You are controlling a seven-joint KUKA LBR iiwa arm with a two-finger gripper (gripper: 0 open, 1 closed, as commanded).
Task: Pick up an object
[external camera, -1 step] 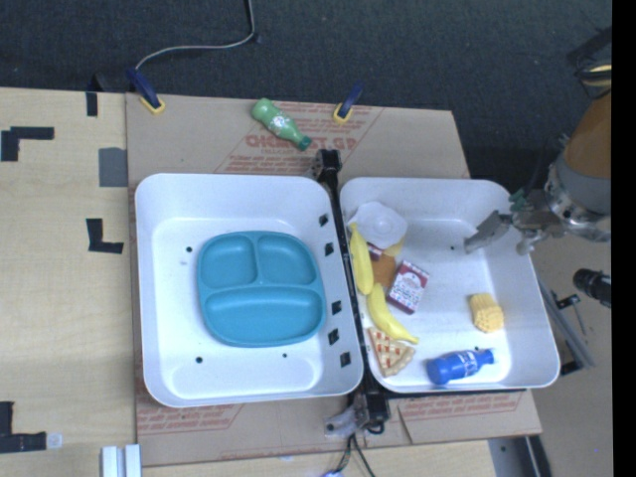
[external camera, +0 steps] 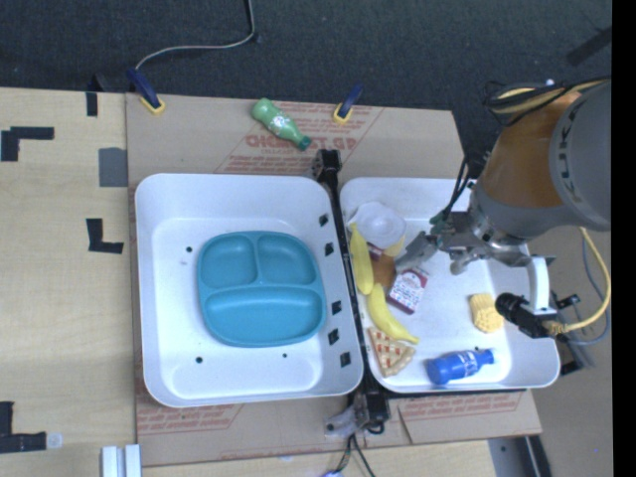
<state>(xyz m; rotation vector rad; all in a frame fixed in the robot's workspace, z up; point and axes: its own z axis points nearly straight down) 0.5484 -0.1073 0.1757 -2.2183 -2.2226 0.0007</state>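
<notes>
I'm seeing the table [external camera: 60,266] carrying a cardboard sheet [external camera: 199,132]; two white bins [external camera: 159,296] and a green bottle [external camera: 280,124] are lying on it.

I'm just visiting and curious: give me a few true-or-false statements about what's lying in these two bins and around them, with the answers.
1. The blue divided plate lies in the left bin. True.
2. The banana lies in the left bin. False: it lies in the right bin, along its left wall.
3. The green bottle lies outside both bins. True.
4. The blue bottle stands upright. False: it lies on its side.
5. The yellow corn piece rests on the plate. False: it lies in the right bin.
</notes>
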